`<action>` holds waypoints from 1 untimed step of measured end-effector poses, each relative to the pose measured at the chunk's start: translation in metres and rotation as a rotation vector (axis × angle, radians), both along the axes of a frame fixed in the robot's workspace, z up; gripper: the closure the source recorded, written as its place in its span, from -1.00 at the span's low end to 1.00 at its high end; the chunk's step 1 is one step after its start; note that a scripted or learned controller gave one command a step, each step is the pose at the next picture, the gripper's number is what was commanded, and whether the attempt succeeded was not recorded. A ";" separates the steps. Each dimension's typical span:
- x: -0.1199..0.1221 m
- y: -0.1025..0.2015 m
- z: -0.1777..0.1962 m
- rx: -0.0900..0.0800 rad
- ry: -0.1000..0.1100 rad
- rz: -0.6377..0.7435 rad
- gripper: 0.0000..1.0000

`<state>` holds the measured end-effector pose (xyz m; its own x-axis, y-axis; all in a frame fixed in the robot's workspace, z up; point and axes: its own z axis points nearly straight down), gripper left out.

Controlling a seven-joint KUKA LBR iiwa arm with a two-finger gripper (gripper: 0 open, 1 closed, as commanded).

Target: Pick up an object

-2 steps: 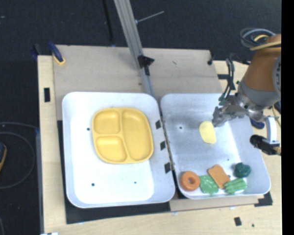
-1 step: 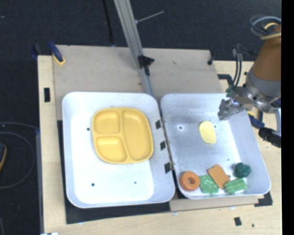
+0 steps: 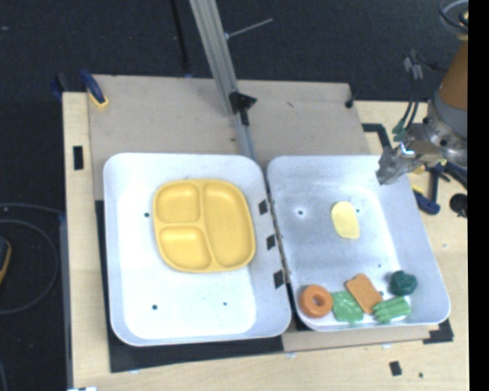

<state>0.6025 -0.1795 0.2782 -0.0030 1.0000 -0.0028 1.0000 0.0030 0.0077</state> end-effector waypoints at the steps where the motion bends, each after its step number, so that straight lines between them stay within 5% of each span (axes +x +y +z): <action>1: 0.006 0.048 0.003 0.002 0.005 0.004 1.00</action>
